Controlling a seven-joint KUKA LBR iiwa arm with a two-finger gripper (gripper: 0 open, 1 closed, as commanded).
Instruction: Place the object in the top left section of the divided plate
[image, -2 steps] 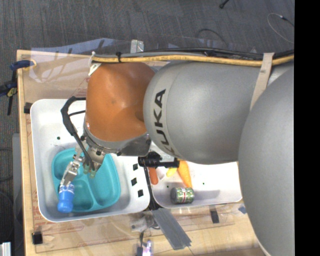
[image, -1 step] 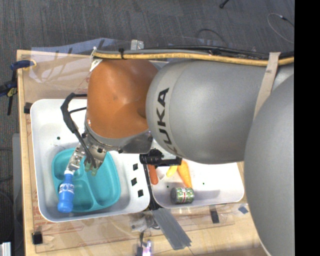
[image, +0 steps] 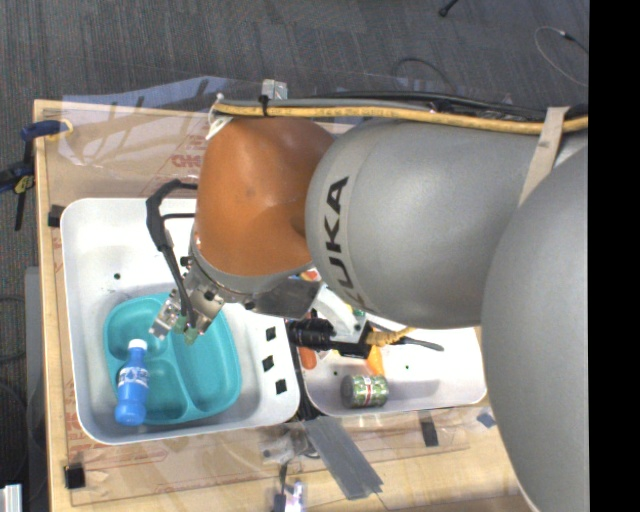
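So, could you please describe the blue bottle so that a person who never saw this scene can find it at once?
Look at the left white bin, which holds a teal divided plate. The blue bottle lies over the plate's lower left edge, white cap pointing up in the camera view. It is the only blue thing there; the green can lies in the other bin.

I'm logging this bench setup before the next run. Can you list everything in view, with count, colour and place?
bins: two, white, side by side on the bench
divided plate: one, teal, in the left bin
bottle: one, blue with white cap, lying on the plate's left section
can: one, green, lying on its side in the right bin
orange object: one, right bin, mostly hidden, kind unclear
arm: one, grey with orange band, reaching in from the right
tool: one, over the plate's upper part
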